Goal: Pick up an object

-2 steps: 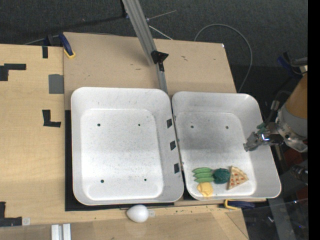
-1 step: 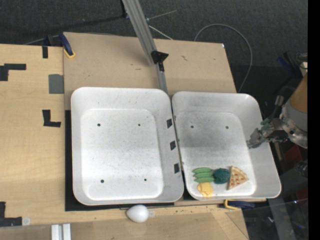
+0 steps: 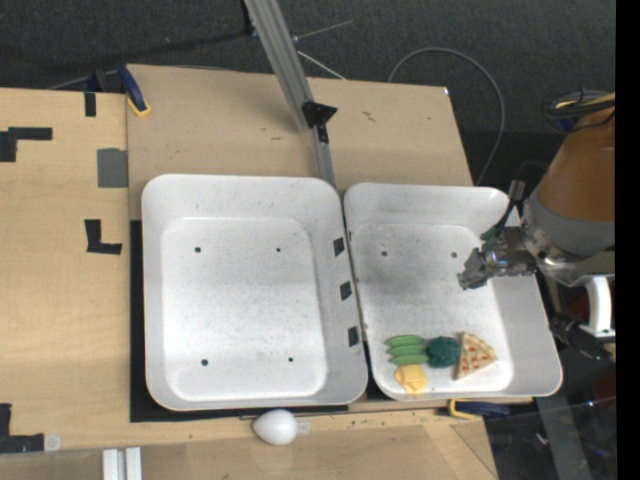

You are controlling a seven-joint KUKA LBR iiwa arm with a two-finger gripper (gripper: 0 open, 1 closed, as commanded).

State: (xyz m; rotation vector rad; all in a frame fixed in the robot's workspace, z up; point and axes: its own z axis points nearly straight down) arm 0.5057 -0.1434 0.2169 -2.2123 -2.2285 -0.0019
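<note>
The gripper (image 3: 474, 274) hangs over the right side of the right bin (image 3: 420, 208), coming in from the right below the orange-banded wrist (image 3: 585, 173). Nothing shows between its fingers. At the bin's near edge lie several small items: a green pea pod (image 3: 405, 346), a dark green broccoli piece (image 3: 441, 350), a yellow piece (image 3: 410, 376) and a pizza slice (image 3: 473, 355). The gripper sits above and behind the pizza slice, well apart from it.
The left bin (image 3: 240, 198) lies beside the right one. A white egg-shaped object (image 3: 275, 427) rests on the bench in front of the left bin. A grey metal rod (image 3: 285, 53) slants down toward the bins' shared rear edge. A cable loops behind the right bin.
</note>
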